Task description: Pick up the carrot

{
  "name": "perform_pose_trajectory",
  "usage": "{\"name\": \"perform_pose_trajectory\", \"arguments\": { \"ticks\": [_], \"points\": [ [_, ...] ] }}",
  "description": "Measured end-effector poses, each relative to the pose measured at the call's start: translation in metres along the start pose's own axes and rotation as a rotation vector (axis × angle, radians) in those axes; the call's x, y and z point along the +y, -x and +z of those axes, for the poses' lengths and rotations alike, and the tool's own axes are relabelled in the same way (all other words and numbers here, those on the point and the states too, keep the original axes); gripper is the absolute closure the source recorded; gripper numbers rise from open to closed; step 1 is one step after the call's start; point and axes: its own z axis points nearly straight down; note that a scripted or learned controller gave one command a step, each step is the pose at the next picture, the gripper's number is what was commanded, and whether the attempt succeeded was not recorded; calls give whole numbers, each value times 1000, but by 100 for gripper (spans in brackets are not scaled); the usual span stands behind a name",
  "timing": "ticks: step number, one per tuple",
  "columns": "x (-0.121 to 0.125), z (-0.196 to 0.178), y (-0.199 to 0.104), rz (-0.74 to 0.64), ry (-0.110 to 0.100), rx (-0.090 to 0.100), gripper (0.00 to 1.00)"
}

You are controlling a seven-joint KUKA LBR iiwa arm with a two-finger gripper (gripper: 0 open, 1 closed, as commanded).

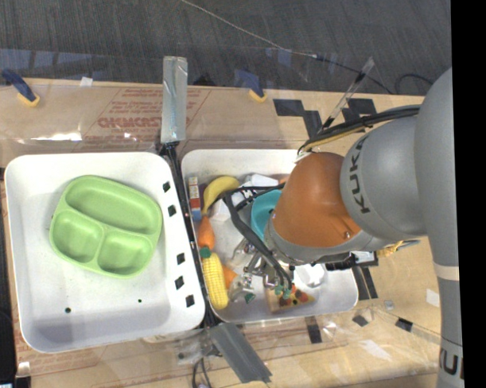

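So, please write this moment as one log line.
task: pick up carrot | gripper: low in right bin, right of corn | carrot: at bin's left wall, not held | left bin: green plate

Right bin point(226, 159): the middle and right of its floor are covered by the arm point(363, 201). Teal item point(262, 210): partly under the orange band, shape unclear. Claw point(258, 278): finger state lost among clutter. Small multicoloured item point(288, 297) by the near wall: too small to identify. Carrot point(205, 234): lower end obscured beside the corn point(215, 282). Arm: cut off at the right edge.
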Motion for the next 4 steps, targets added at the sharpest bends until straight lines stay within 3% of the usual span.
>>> {"name": "perform_pose_trajectory", "arguments": {
  "ticks": [1,2,3,4],
  "points": [
    [85,-93,-29,-286,4,-6,100],
    [78,-205,-2,-422,3,-13,100],
    [-23,-189,65,-521,0,-2,100],
    [-18,-199,67,-531,2,-7,100]
  ]
}}
